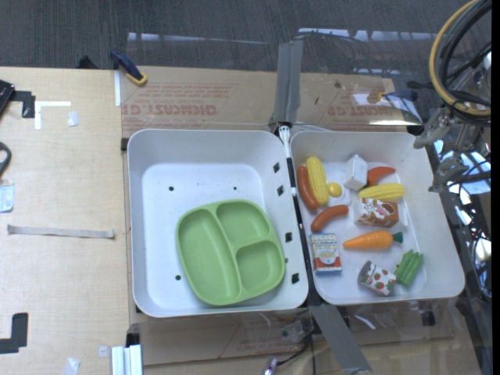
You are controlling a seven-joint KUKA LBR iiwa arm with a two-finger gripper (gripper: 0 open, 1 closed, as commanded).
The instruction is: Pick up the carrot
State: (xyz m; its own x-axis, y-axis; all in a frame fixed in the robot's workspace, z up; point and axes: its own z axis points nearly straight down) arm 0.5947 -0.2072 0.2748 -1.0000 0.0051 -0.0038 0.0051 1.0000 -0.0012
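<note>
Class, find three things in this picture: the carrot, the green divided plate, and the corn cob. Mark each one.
carrot (369, 241): camera view, middle of its orange body, right bin.
green divided plate (205, 250): camera view, floor of its long left compartment, left bin.
corn cob (316, 179): camera view, middle of the yellow kernels, right bin.

Orange carrot (369, 241), green plate (230, 251)

carrot (369, 241) in right bin (447, 233), green tray (230, 250) in left bin (148, 209)
</note>
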